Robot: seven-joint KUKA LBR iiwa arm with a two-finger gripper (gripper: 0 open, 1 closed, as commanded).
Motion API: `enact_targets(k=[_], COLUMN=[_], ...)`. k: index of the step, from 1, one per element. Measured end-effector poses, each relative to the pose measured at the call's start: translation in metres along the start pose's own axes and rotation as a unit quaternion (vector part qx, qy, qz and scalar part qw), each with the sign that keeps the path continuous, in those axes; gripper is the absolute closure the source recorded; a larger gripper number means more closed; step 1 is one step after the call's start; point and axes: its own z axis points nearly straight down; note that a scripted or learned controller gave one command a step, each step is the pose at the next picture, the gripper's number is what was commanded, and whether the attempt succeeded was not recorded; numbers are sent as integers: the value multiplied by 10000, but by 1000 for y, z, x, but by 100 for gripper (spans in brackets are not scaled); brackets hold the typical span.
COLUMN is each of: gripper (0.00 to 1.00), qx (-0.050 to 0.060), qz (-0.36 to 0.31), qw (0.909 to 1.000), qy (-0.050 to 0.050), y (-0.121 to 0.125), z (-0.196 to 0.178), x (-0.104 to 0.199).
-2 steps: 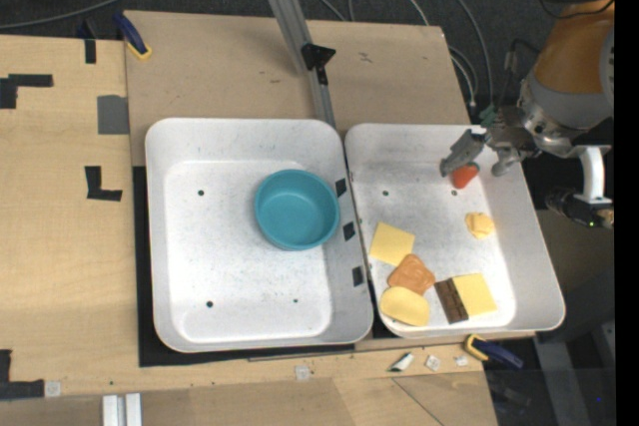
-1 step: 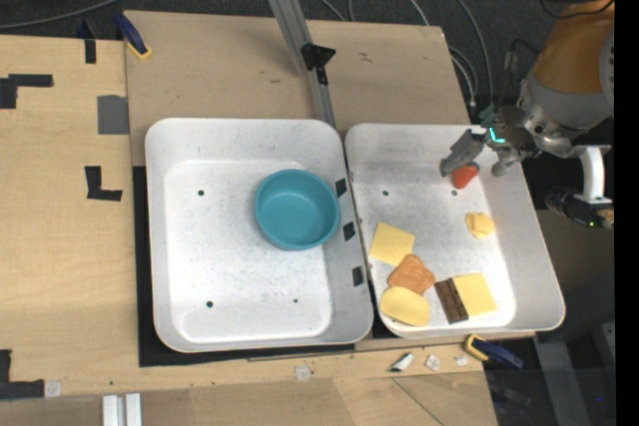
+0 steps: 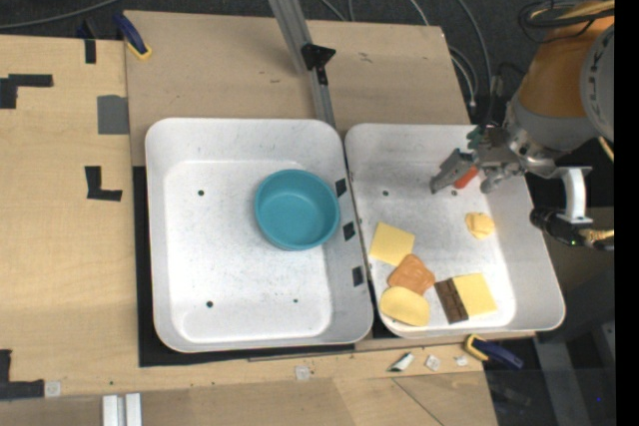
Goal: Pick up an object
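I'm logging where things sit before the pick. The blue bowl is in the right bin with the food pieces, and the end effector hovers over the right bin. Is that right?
Not quite. The camera view shows the blue bowl in the left bin, alone, not in the right bin with the food pieces. The rest stands: the end effector hovers over the right bin.

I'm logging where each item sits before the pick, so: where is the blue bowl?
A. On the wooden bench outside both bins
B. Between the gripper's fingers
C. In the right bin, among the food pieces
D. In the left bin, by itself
D: the blue bowl sits alone on the floor of the left bin, while the yellow and orange food pieces lie in the right bin, where the gripper hovers.
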Motion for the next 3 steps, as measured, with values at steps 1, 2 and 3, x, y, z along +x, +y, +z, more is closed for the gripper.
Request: enact_targets(k=[1,2,3], gripper=[0,0,100], qx=[14,-20,-16], qz=[-2,-4,-7], qw=[10000,10000,10000], qy=[7,-5,0], y=[-2,-2,-2], z=[65,93,82], x=[3,4,5])
